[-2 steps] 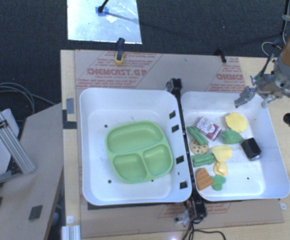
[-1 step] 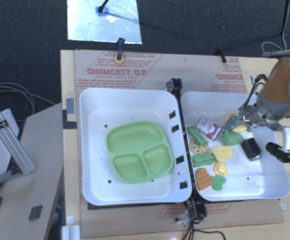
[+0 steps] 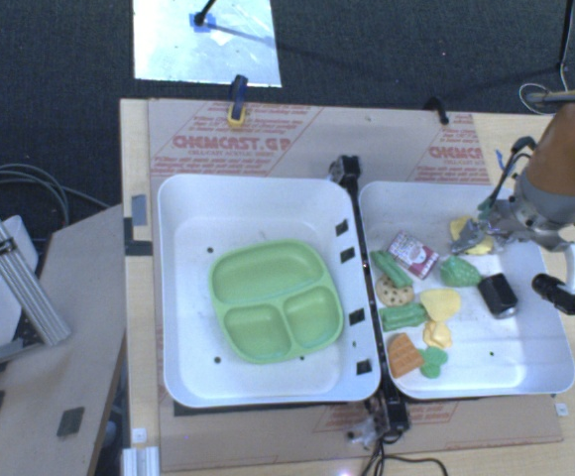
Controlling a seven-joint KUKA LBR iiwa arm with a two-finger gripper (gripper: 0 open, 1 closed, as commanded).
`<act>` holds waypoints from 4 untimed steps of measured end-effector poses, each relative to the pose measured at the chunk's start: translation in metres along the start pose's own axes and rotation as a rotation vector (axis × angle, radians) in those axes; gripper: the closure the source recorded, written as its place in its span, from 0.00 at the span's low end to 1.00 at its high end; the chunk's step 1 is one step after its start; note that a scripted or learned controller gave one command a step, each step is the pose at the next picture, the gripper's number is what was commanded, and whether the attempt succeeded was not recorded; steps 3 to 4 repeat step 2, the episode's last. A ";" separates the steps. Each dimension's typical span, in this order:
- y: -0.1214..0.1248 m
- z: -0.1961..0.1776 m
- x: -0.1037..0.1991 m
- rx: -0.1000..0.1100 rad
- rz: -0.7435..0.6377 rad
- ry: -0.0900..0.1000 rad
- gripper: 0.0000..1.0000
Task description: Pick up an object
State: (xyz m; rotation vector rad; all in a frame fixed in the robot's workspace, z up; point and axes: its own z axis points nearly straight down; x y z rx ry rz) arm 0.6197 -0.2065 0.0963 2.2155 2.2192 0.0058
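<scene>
Green toy [image 3: 460, 272] just below hand [image 3: 473, 234].

I'm working in what reads as a robotics lab. The surface [image 3: 297, 127] is a plain board still wearing its printed protective film, with two shallow white bins [image 3: 258, 201] held side by side by black clips [image 3: 345, 172]. Dark carpet [image 3: 50, 58] covers the floor around it, with a shiny metal sheet [image 3: 206, 28] lying at the far side. Loose cables [image 3: 20, 181] trail at the left beside an aluminium frame rail [image 3: 15, 271], and the grey industrial arm with its orange band [image 3: 565, 152] comes in from the right.
</scene>
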 end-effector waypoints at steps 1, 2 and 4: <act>-0.004 -0.093 0.057 -0.004 -0.007 0.001 1.00; -0.039 -0.097 0.153 0.006 -0.011 0.006 1.00; -0.039 -0.097 0.153 0.006 -0.011 0.006 1.00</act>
